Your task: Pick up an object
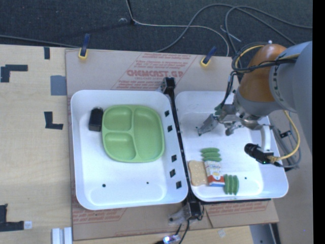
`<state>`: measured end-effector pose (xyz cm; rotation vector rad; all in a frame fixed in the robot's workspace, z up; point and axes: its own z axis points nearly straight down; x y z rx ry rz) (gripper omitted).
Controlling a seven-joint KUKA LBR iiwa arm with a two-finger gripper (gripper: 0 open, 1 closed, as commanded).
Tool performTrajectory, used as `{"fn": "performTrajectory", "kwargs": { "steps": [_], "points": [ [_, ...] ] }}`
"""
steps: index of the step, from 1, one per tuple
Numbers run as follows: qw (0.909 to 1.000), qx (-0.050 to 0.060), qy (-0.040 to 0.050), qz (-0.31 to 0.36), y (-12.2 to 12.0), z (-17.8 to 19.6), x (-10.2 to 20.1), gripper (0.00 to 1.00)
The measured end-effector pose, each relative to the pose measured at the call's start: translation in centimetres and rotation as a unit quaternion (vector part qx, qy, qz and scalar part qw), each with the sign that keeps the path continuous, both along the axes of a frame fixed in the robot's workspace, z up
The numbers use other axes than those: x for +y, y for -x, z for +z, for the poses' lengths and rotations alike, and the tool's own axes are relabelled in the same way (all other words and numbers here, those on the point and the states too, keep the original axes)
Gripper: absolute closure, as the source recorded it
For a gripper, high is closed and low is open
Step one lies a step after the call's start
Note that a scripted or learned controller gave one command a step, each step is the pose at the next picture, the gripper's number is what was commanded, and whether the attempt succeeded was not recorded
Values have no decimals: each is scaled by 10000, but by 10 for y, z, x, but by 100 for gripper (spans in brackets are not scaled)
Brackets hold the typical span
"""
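Jaws look spread apart on my two-finger gripper (217, 125) with nothing between them, hovering over bare floor in the right white bin (189, 101), so I'd guess it's lining up on the green pea pod (210, 154) lying nearby, long axis running left-right.

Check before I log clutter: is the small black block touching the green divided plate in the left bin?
Touching: camera view shows the black block pressed against the green plate's left rim, no gap.
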<state>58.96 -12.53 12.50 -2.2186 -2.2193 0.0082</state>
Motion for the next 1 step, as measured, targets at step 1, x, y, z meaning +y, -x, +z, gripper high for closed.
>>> {"fn": "performTrajectory", "kwargs": {
  "steps": [1],
  "points": [
    [10000, -15, -8, 17, -1, 12, 2, 100]
  ]
}}
